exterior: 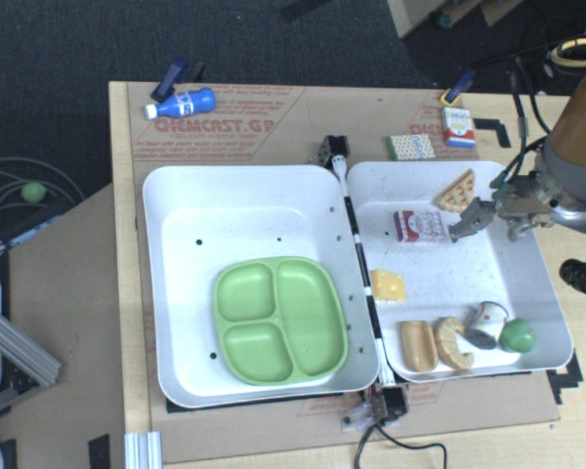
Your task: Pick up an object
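Camera view: I see my gripper (466, 226) over the right white bin (542, 291), beside a red-and-white packet (419, 226). Can't tell its state.

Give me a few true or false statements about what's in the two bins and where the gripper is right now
1. The green divided plate lies in the left bin. True.
2. The gripper is over the left bin. False: it is over the right bin, beside the red and white packet.
3. A green ball sits near the right bin's front right corner. True.
4. The blue bottle lies inside the right bin. False: it lies on the bench behind the left bin.
5. The yellow block is on the green plate. False: it is in the right bin.
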Robot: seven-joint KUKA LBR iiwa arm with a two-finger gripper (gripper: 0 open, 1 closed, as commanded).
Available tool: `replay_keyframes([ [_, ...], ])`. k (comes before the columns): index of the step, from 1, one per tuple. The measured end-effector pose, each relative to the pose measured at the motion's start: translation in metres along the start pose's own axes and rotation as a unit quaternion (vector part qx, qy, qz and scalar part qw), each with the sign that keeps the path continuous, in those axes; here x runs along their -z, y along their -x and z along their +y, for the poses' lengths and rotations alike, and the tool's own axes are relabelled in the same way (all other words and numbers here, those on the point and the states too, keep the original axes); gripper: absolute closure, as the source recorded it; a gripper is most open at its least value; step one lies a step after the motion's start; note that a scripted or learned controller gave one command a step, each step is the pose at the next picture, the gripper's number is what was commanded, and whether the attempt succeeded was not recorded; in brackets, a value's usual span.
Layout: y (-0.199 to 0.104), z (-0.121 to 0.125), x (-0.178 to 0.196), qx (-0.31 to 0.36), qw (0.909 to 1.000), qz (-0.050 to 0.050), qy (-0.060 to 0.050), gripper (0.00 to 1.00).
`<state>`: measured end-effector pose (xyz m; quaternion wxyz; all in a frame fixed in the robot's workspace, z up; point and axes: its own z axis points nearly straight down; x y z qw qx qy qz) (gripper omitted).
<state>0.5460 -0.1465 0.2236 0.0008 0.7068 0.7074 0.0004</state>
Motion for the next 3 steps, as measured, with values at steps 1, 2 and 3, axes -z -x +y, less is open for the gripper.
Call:
replay_keyframes([
  [1,0.050,-0.048,-0.117,-0.002,1.0000,0.000,-0.003,0.00],
  [2,0.017,0.034,-0.016,0.000,1.0000,0.000,0.001,0.00],
  [3,0.077,0.065,-0.095,0.000,1.0000,0.000,-0.001,0.00],
])
